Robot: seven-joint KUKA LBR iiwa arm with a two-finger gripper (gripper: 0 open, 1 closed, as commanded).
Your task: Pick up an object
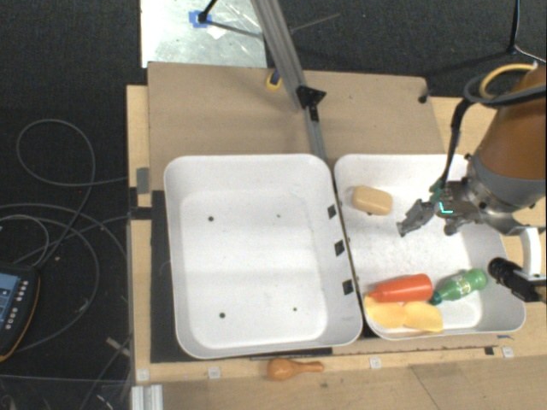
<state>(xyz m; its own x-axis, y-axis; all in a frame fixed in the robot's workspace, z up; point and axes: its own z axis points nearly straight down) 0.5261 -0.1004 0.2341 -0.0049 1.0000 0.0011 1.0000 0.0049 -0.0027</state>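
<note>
End effector (pixel 416 219) spread, holding nothing, above right bin (pixel 504 319). Orange carrot (pixel 402 288) long axis left-right; tan block (pixel 373 200) beside.

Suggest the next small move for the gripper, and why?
Probably shift the gripper a little toward the tan soap bar and lower it. It sits in the right bin just beside that bar, which lies apart from the orange carrot, green bottle and yellow pieces.
</note>
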